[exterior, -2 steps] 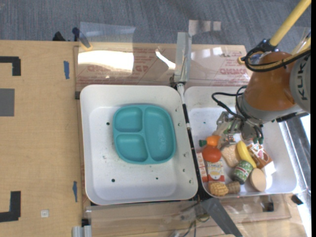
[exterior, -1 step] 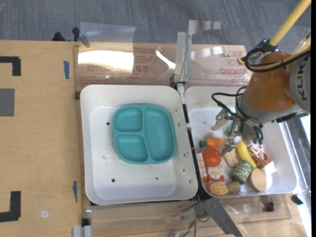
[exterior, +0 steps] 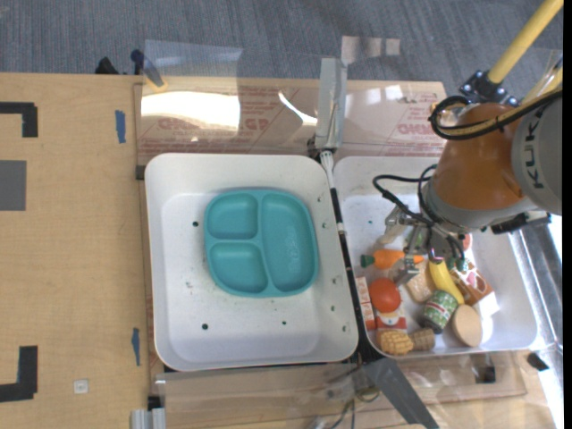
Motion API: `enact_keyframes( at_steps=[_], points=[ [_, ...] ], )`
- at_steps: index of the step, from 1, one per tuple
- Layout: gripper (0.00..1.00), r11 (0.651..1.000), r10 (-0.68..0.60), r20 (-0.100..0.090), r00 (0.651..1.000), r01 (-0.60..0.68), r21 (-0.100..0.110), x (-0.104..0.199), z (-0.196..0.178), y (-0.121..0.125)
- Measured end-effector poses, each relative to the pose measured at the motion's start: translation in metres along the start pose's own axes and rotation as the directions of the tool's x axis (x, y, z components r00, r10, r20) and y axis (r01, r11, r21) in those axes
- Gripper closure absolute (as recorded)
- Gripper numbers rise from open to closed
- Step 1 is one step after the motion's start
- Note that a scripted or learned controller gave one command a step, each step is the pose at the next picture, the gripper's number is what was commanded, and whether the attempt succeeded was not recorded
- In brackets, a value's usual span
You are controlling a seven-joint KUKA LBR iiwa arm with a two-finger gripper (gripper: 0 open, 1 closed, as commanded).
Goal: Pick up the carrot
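Note:
The carrot (exterior: 387, 259), a small orange piece with a green tip pointing left, lies on the floor of the right bin (exterior: 523, 329), near the bin's left wall. My gripper (exterior: 418, 243) hangs just to the right of the carrot and slightly above it, below the arm's orange band. Its dark body and cables hide the space beneath it. The carrot's right end reaches up to the gripper, and whether the two touch is unclear.
Toy food crowds the right bin's front: a red tomato (exterior: 385, 295), a banana (exterior: 443, 278), a green can (exterior: 438, 311), corn (exterior: 394, 340) and a round tan piece (exterior: 467, 326). A teal divided plate (exterior: 262, 242) lies in the left bin (exterior: 170, 266).

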State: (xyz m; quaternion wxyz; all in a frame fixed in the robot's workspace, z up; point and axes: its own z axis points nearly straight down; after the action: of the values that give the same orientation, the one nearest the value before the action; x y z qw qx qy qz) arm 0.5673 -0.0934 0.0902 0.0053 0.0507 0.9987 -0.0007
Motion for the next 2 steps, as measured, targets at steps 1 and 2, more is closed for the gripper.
enact_keyframes(
  at_steps=[1, 2],
  points=[
    [0.0, 0.938, -0.346, 0.006, 0.938, 0.346, -0.001, 0.0422, -0.0008, -0.0022],
    [0.0, 0.94, -0.34, 0.008, 0.94, 0.34, -0.001, 0.0466, -0.0009, -0.0053]
  ],
)
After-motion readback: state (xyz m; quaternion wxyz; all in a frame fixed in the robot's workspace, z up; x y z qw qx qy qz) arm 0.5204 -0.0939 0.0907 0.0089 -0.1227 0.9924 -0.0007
